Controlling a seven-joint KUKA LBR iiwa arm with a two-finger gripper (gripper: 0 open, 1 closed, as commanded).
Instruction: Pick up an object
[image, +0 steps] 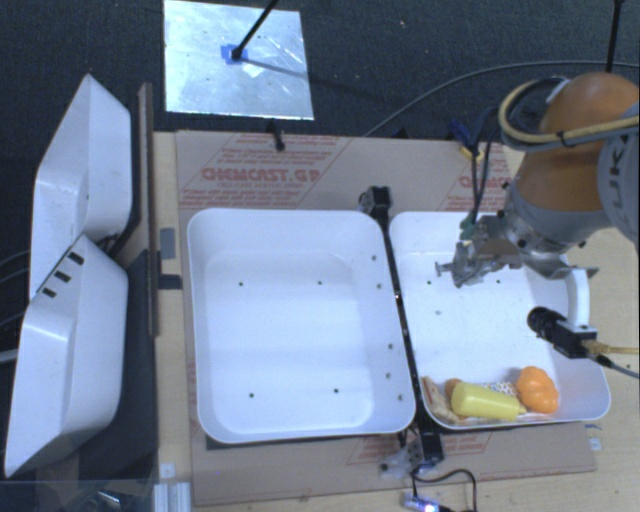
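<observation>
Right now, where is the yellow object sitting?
The yellow object lies in the right bin, against its near wall, with the orange object just to its right.

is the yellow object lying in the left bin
No, the yellow object lies in the right bin, along its near edge beside an orange object.

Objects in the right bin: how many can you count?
3, clustered at the right bin's near edge: a yellow object, an orange object, and a tan piece beside the divider. More may lie hidden beneath them.
</observation>
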